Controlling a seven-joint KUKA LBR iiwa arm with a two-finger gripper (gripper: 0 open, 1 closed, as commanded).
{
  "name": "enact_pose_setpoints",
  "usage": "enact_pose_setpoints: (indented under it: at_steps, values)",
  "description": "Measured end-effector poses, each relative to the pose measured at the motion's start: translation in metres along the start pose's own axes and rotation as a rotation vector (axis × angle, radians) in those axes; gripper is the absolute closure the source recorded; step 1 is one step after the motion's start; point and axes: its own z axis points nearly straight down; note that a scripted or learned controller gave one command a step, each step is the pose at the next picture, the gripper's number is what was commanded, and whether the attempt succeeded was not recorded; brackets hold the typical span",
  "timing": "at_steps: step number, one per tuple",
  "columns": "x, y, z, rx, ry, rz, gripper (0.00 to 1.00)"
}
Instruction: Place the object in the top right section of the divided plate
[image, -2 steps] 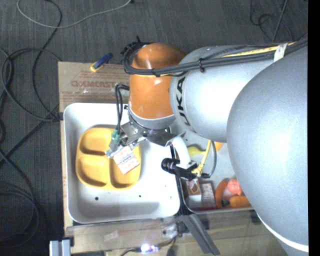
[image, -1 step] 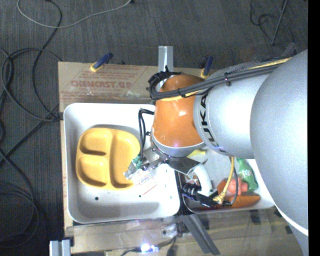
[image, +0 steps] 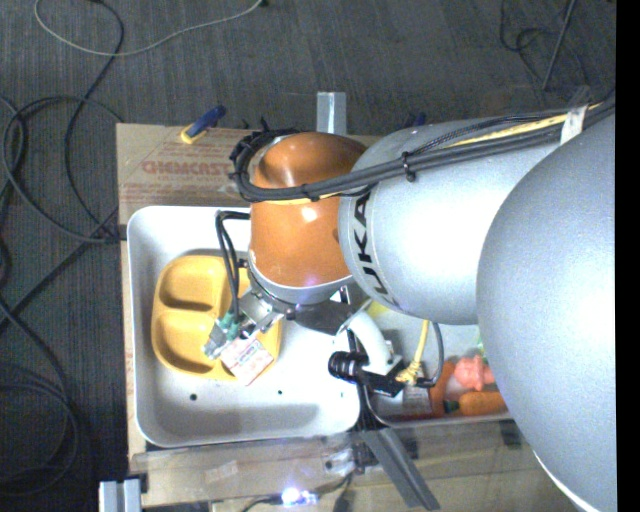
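Progress: the task looked unfinished; judged from this view, the object had been brought to the plate but not yet set into any section, and release remained.
Bench: a brown board (image: 160, 170) filled the upper left of the frame, with a blue and yellow clip (image: 202, 122) lying near its top edge.
Left bin: the white left bin (image: 200, 415) sat left of centre and held the divided plate.
Divided plate: the yellow divided plate (image: 190, 310) lay in the left part of that bin; its moulded sections showed as shallow hollows, and those in sight had nothing lying in them. Its right side was hidden under the arm, so which hollow counts as the top right section could not be settled.
Object: a small flat card-like object (image: 248, 358), pale with a reddish mark, hung over the plate's lower right rim, tilted.
Gripper: the gripper (image: 232, 335) stood just above the plate's lower right edge, its fingers seemingly pinched on the object's upper edge; the contact was small and partly hidden.
Arm: the grey arm with its orange band (image: 300, 230) covered the centre and right of the frame.
Right bin: the right bin (image: 440, 418) showed in the lower right, holding orange and pink toy-like items (image: 470, 385), partly hidden.
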Motion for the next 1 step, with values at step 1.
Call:
enact_pose_setpoints:
  at_steps: [1]
  values:
    - [-0.0331, -0.0220, -0.1126, -0.003, -0.002, -0.071, 1.00]
